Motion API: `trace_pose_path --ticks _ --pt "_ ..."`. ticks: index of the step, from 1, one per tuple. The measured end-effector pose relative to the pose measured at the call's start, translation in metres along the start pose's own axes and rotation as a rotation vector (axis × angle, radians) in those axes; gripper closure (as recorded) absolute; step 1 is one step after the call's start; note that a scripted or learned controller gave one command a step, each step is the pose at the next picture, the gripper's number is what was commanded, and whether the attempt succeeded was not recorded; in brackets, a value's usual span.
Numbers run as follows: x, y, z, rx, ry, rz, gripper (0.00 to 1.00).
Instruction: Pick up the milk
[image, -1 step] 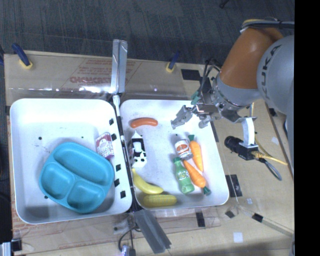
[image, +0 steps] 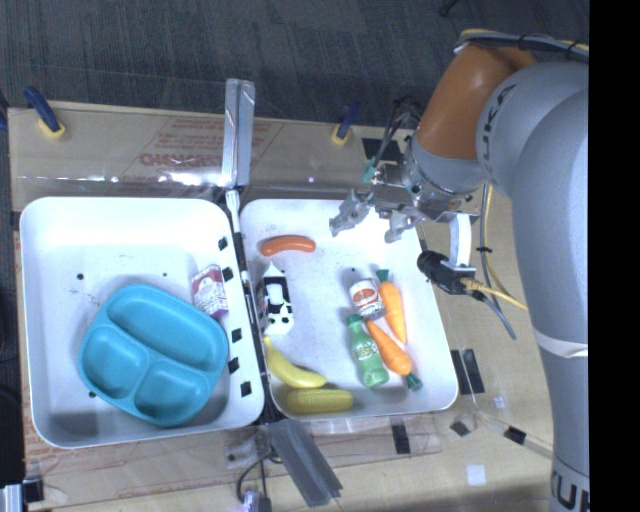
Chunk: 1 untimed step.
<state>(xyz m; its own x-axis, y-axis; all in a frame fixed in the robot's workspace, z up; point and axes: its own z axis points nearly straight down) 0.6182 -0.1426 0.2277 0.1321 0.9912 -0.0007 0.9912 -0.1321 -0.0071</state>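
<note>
Poised over the right bin's (image: 440, 330) far end, gripper (image: 374, 221) fingers spread wide and empty, milk (image: 277, 303) lying near the divider.

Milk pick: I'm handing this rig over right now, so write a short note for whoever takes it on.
Gripper: jaws open, holding nothing, over the far end of the right bin.
Milk: black-and-white carton by the right bin's left wall, below the sausage and above the banana.
Done: nothing yet; milk not grasped.
Left: move to the milk, close on it, lift.
</note>
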Motion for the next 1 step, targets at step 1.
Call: trace_pose_path --ticks 1 --pt "0.0394 -0.0346 0.1153 -0.022 -0.001 -0.106 0.0"
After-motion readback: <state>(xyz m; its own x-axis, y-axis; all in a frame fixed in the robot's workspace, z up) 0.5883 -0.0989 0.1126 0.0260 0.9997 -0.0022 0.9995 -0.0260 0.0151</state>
